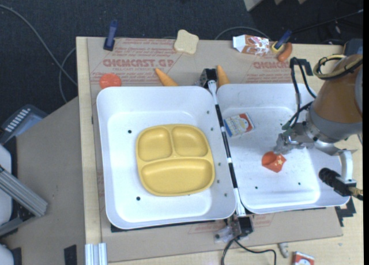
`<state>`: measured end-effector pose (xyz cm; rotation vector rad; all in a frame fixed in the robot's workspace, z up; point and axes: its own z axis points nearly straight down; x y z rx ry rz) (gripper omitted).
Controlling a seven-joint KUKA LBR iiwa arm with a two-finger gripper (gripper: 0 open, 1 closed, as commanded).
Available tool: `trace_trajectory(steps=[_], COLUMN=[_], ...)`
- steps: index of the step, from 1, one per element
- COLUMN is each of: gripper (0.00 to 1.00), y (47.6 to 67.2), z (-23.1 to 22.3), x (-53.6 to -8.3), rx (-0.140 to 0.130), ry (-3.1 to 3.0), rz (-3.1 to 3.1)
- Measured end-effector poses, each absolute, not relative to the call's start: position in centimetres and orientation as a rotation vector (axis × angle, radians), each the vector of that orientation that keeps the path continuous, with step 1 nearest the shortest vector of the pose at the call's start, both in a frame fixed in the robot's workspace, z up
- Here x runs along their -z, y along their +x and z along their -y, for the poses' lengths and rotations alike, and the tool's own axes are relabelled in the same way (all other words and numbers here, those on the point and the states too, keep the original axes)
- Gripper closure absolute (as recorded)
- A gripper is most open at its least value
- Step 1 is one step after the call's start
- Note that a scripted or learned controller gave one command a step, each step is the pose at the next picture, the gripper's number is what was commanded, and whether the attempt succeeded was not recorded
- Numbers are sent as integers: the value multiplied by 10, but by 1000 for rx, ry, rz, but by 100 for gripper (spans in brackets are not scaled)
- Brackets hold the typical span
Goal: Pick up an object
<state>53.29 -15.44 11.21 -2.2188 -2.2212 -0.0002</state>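
— Dark carpet surrounds my bench; what lies at its left?

— On the cardboard (pixel 86 143) sits the left bin (pixel 115 108), and a yellow divided tray (pixel 174 159) lies in its middle, clear of all four walls, with bare white floor around it.

— And along the far edge?

— A blue clip (pixel 110 34), an orange disc (pixel 109 79), a slice of toy bread (pixel 186 41) and a carrot (pixel 166 78) lie on the cardboard beyond the bins.

— The right bin (pixel 259 200)?

— A small white packet (pixel 238 124) lies near its left wall. The orange-red object (pixel 274 161) rests mid-floor, well apart from the packet and from every wall.

— And my gripper (pixel 285 144)?

— It hangs just above and to the right of that object, close to touching it. How wide the fingers stand I cannot tell; nothing shows between them.
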Motion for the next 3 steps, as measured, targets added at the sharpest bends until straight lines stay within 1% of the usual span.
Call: trace_trajectory(steps=[1,2,3], gripper=[0,0,100], y=[533,519,519], z=[155,100,101], x=[-112,-84,-94], rx=[-1,-1,0], ry=[-2220,-2219,-2223], rz=[2221,2221,2220])
